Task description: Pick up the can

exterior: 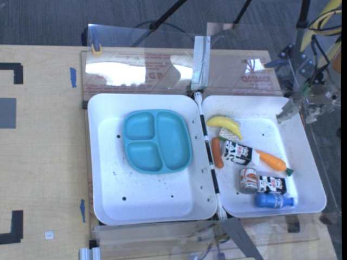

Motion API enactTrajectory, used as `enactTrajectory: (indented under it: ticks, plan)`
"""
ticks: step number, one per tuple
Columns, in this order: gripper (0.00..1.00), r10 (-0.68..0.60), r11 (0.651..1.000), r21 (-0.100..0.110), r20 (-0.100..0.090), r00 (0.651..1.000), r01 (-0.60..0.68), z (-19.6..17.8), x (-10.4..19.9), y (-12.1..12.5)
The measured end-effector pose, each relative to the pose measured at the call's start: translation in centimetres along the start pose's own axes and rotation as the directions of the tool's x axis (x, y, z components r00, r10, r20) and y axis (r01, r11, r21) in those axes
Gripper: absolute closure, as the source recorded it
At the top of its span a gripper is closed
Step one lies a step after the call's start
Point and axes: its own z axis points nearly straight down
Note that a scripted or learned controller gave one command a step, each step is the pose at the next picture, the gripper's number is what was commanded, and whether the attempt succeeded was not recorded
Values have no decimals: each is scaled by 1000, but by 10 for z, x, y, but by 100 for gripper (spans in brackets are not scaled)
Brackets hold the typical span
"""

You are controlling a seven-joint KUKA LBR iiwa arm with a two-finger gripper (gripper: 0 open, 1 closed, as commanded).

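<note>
Can point(248, 180) lying on its side in right bin point(303, 145), toward the front, red-and-white label, touching a black-and-white carton point(271, 184) on its right and just above a blue bottle point(274, 201). Second black-and-white carton point(237, 153) just behind it, w/ a carrot point(272, 162) to the right, a reddish sausage-like piece point(217, 152) to the left, a banana point(224, 124) further back. Label text too small to read. Gripper point(295, 108) at the bin's back right rim, well apart from the can, partly mixed w/ cables & metal parts; fingers hard to make out, cannot tell if spread or closed. Left bin point(103, 161) w/ a teal divided plate point(158, 141).
</note>
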Motion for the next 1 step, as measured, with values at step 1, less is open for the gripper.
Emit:
enactTrajectory:
  ticks: [1]
  plan:
    - [100,-3,1000,-4,2,1000,3,-11,0,1]
